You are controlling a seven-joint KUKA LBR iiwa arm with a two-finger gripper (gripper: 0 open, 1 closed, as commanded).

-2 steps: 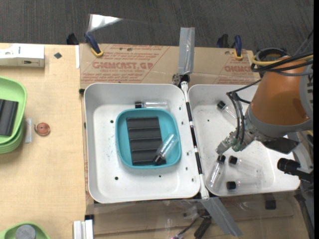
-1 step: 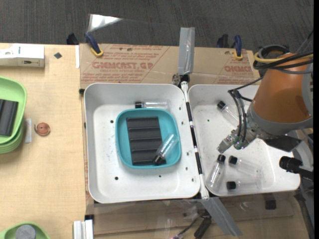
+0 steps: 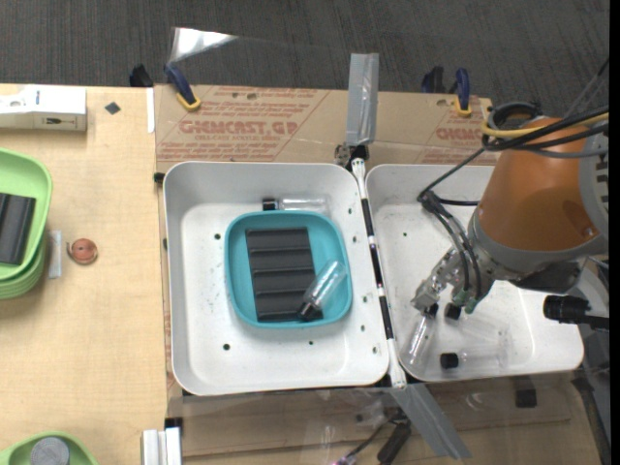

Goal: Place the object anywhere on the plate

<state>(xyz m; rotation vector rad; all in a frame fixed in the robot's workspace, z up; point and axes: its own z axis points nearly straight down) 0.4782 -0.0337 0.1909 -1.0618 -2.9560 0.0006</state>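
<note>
A square teal plate (image 3: 242, 245) lies in the left bin (image 3: 189, 356). A black ridged block (image 3: 279, 269) rests on it, and a clear tube with a black cap (image 3: 323, 289) lies tilted across the plate's front right corner. My gripper (image 3: 446, 298) hangs low over the left part of the right bin (image 3: 542, 352), under the orange wrist band. Another clear tube (image 3: 418, 337) lies on the bin floor just below and left of the gripper. A small black cap (image 3: 449, 360) sits near it.
A third clear tube with a dark end (image 3: 291, 203) lies at the back of the left bin, behind the plate. The ridge between the bins (image 3: 373, 260) runs left of my gripper. A green tray (image 3: 24, 226) stands on the bench at far left.
</note>
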